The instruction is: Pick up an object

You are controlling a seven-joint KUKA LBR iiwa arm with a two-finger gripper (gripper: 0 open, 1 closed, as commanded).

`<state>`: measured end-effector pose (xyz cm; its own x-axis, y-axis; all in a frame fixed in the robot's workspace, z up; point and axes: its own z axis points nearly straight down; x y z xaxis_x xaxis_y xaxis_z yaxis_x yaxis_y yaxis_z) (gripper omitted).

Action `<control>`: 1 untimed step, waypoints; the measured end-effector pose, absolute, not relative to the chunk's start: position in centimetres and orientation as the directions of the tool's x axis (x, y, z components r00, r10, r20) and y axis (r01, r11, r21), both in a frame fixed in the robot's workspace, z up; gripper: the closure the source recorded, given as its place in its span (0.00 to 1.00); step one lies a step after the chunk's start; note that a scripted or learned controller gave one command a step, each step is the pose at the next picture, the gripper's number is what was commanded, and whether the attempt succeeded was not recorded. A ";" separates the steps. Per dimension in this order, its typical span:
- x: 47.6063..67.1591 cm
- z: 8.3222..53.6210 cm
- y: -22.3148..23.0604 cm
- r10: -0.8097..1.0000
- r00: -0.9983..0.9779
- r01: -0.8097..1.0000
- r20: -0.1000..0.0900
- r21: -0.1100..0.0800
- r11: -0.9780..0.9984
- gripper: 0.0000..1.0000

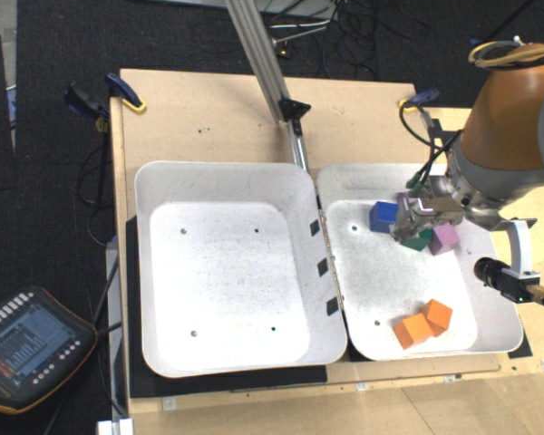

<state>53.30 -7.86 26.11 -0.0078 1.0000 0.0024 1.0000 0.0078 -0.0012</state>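
From my seat the gripper (412,232) sits low in the right bin (363,324), over the green block (421,240) between blue block (384,217) and purple block (445,237); can't tell its grip.

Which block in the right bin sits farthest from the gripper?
The larger orange block, at the bin's near edge; its smaller orange neighbour is slightly closer to the gripper.

We look down at a slant from above the tabletop (218,116), far enough back for both white bins (154,243), arm (512,125) entering from their right
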 end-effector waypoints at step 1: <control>53.1 26.5 -2.4 1.000 -0.009 1.000 0.002 0.001 0.009 1.00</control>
